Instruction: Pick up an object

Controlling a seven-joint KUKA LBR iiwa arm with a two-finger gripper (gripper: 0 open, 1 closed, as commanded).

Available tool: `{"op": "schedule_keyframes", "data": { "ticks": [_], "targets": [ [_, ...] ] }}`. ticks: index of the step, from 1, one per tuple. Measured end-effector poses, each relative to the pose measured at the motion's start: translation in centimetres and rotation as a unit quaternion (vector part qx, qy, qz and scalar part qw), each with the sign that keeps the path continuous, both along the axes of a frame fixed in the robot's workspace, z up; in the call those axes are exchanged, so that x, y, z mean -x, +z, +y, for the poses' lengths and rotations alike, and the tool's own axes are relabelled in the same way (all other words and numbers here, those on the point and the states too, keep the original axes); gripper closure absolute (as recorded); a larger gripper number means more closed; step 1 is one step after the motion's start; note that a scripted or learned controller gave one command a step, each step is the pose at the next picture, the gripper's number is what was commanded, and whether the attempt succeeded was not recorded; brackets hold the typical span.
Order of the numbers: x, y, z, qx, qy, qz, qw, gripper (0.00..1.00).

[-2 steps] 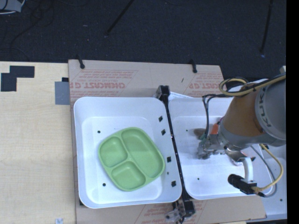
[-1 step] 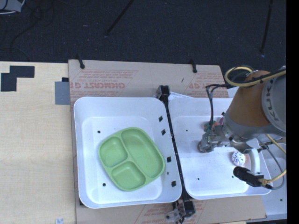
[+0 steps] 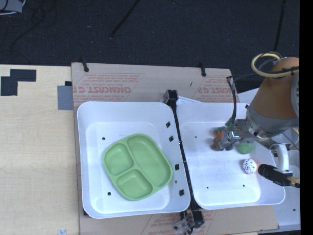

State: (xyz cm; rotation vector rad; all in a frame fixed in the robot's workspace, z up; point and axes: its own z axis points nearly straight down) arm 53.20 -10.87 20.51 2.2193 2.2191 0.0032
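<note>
Small white speckled ball (image 3: 249, 166) at four o'clock of gripper (image 3: 222, 140); smooth green lump (image 3: 245, 147) beside; glossy three-part green plate (image 3: 137, 166). Pincer state: cannot tell.

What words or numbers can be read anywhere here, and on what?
Red print on the cardboard sheet under the bins, upside down and repeated: too blurred to read for certain.
Same red print on the cardboard's front edge: unreadable.
Green plate, white ball: no text.

this looks like a robot lab: a big robot arm (image 3: 276, 99) reaches over two white bins (image 3: 93, 131) on a bench, with cables (image 3: 127, 13) on the dark floor.
</note>
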Motion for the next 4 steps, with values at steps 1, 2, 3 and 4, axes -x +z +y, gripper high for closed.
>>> {"op": "schedule_keyframes", "data": {
  "ticks": [1,2,3,4],
  "targets": [
    [-0.1,3.5,-0.1,-0.0003,0.000,0.001,1.0000,1.00],
    [-0.5,2.2,5.1,-0.0014,0.002,0.004,1.0000,1.00],
    [-0.5,1.1,10.0,-0.0015,0.002,0.004,1.0000,1.00],
    [-1.9,1.2,14.7,-0.0010,0.002,0.004,1.0000,1.00]
  ]
}}
